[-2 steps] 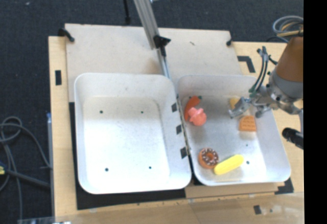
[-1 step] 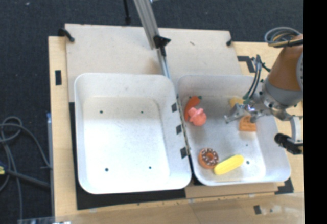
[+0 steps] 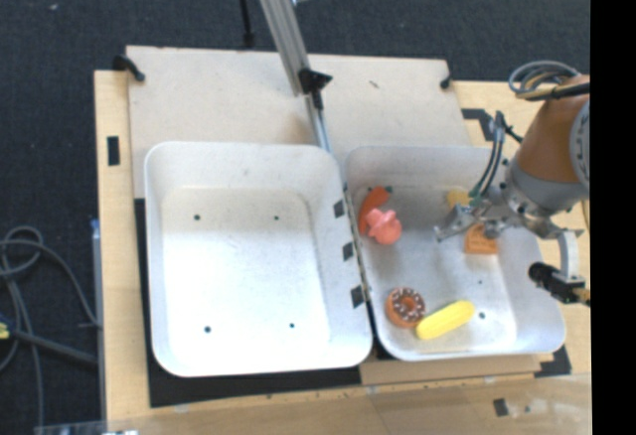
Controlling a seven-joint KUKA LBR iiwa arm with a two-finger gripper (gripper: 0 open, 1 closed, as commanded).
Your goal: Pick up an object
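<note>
A grey KUKA arm point(image 3: 556, 187) wears a broad orange band above its wrist (copper-toned under this light), with pale looped cables point(image 3: 537, 77) behind it, dark cords along it, and metal gripper point(image 3: 459, 224) hardware.

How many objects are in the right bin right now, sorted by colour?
Pink/red: 1, the pink toy
Yellow: 2, the yellow banana and a small yellow piece
Orange: 1, the orange block by the gripper
Brown with sprinkles: 1, the donut
Total: 5
</note>
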